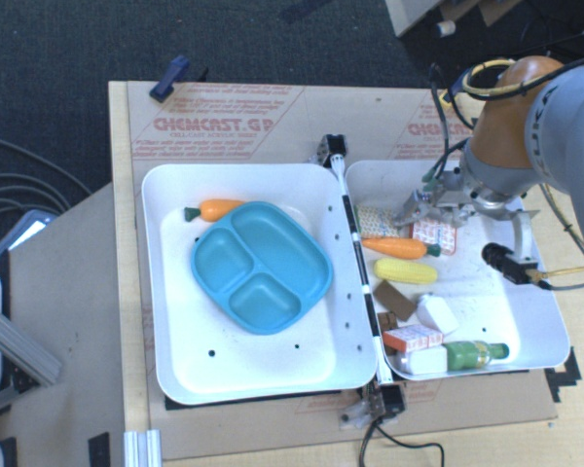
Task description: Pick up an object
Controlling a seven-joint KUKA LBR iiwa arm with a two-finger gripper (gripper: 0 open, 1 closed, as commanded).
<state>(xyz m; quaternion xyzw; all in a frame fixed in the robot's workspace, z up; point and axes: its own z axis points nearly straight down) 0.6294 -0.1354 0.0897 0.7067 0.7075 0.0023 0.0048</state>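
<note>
Single fixed camera above the table (273,115), looking down at a slant, moderately near, both white bins (165,290) in frame, arm (526,115) entering from the right

Two bins sit side by side on the bench (224,115). In the left bin (175,358), a divided plate (261,267) lies in the middle, a carrot (214,209) behind it. My tool (430,202) hangs over the right bin (535,329), above a second carrot (394,247), a banana (405,272), boxes and a bottle (462,356) nearest the front.
</note>
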